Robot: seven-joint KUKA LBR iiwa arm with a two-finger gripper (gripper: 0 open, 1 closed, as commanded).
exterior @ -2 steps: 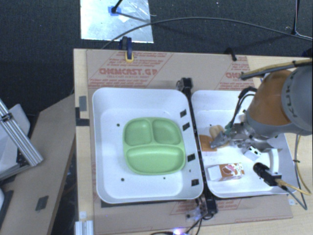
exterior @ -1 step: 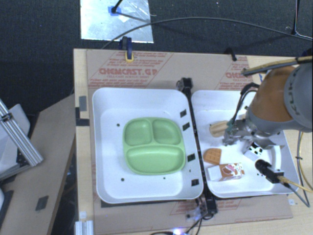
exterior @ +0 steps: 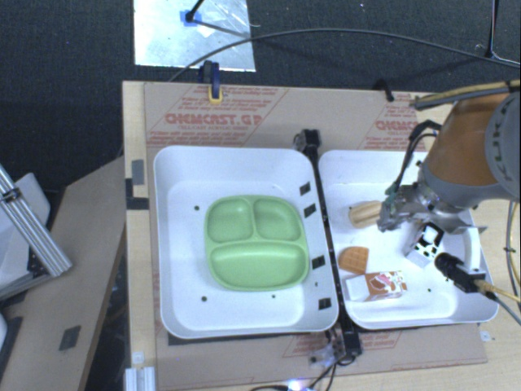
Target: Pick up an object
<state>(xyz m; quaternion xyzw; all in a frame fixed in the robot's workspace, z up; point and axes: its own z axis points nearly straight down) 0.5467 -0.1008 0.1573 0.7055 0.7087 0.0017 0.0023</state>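
In the right bin [exterior: 456,308] lie three things. A tan, stick-shaped piece [exterior: 364,213] rests near the bin's middle left, a round orange-brown waffle-like piece [exterior: 353,259] lies below it, and a white and red packet [exterior: 377,285] sits near the front wall. My gripper [exterior: 391,216] hangs low over the right bin, right at the stick's right end. The wrist hides that end of the stick, so I cannot tell whether anything is held.
The left bin [exterior: 175,218] holds a green divided plate [exterior: 256,243]. A black divider strip [exterior: 320,235] runs between the bins. The arm's grey and orange body [exterior: 472,149] covers the right bin's far right part.
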